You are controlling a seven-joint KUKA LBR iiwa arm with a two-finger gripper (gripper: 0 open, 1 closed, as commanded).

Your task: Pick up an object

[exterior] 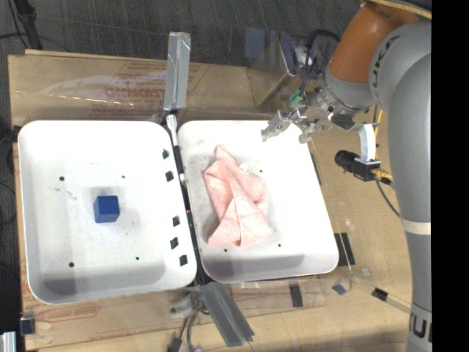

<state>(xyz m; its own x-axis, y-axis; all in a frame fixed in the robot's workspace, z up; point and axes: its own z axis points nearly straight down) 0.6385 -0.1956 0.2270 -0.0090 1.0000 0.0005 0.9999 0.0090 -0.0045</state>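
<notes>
One pink cloth (pixel 236 196) lies below-left of your gripper (pixel 287 128), long axis along the right bin (pixel 308 196); finger state: cannot tell.

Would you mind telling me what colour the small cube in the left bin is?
The cube is blue, seen plainly in the camera view.

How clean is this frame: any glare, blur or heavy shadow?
Camera view: even lighting; the blue cube and pink cloth are sharp; soft shadows sit along the near wall of each white bin; the gripper looks slightly blurred.
</notes>
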